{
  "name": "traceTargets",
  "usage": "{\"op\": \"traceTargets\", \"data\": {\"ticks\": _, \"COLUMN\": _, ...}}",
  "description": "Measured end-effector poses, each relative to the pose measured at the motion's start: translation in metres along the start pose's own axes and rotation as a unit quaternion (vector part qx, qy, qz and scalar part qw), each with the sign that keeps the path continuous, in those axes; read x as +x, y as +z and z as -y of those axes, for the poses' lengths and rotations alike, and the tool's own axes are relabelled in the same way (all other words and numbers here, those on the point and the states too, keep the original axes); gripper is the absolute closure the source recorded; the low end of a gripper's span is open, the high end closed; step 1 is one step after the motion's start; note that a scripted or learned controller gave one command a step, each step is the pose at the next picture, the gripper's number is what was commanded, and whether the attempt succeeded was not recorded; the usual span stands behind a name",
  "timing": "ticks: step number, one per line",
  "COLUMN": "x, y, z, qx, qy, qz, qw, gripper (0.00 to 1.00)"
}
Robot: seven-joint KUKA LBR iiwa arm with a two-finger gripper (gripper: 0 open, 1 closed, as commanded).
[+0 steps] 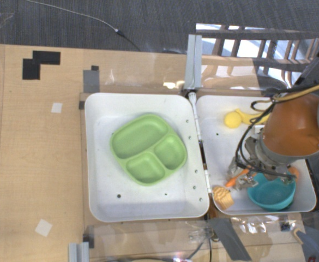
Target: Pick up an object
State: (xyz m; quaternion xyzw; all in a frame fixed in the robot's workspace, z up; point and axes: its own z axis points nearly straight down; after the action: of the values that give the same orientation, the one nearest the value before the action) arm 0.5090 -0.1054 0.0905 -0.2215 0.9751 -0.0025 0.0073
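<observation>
In the right bin (216,146) my arm hangs low, its orange band (293,127) covering the bin's middle. The gripper (256,172) points down just above the upper left rim of a teal bowl (271,194) at the bin's front right. A small orange piece (233,182) lies just left of the gripper. A tan lumpy object (223,197) rests in the front left corner. A yellow spoon-like object (234,119) lies near the back of the bin. Another orange bit (294,172) peeks out to the right of the wrist.
The left bin (102,201) holds a green divided plate (148,148) near its middle. A metal divider (199,146) runs between the two bins. Cables (241,152) loop off the wrist's left side. Wooden bench lies to the left.
</observation>
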Motion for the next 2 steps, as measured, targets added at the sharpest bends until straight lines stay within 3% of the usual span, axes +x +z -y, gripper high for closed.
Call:
{"op": "traceTargets", "data": {"ticks": 1, "x": -0.024, "y": -0.153, "z": -0.02, "qx": 0.002, "qy": -0.065, "qz": 0.003, "qw": 0.9979, "gripper": 1.0}}
{"op": "traceTargets", "data": {"ticks": 2, "x": -0.041, "y": -0.179, "z": 0.008, "qx": -0.001, "qy": 0.051, "qz": -0.002, "qw": 0.9987, "gripper": 1.0}}
